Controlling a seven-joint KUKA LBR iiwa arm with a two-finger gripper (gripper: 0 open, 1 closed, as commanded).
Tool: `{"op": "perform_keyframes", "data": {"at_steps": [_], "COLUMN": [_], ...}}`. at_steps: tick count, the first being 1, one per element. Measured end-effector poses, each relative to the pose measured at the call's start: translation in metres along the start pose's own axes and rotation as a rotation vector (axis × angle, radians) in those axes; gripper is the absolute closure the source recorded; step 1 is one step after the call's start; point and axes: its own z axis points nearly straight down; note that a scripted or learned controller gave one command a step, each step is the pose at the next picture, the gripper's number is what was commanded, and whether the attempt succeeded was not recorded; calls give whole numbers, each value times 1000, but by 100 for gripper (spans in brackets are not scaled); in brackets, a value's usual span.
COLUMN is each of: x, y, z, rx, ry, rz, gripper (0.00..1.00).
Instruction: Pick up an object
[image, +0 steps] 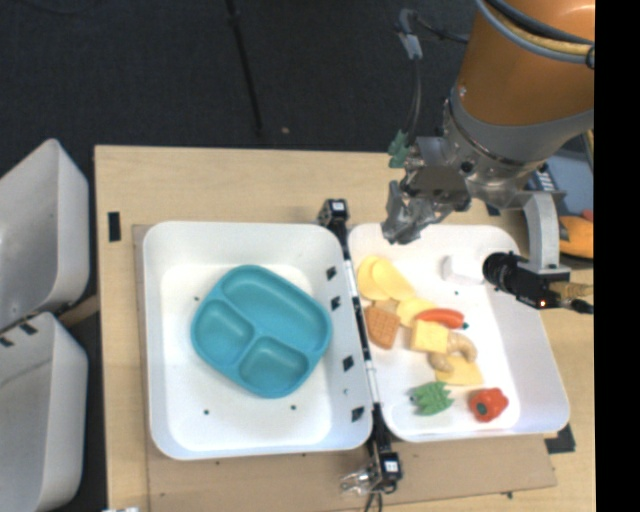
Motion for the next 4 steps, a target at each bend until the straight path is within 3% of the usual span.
{"op": "perform_keyframes", "data": {"at_steps": [1,2,3,4], "x": [-32,11,17,63], "y": [1,-35,10,10], "z": [73,95,155,5], "rx": [5,3,4,-17], "ry": [2,4,2,9], "rz": [10,1,7,-2], "gripper": [100,100,100,100]}}
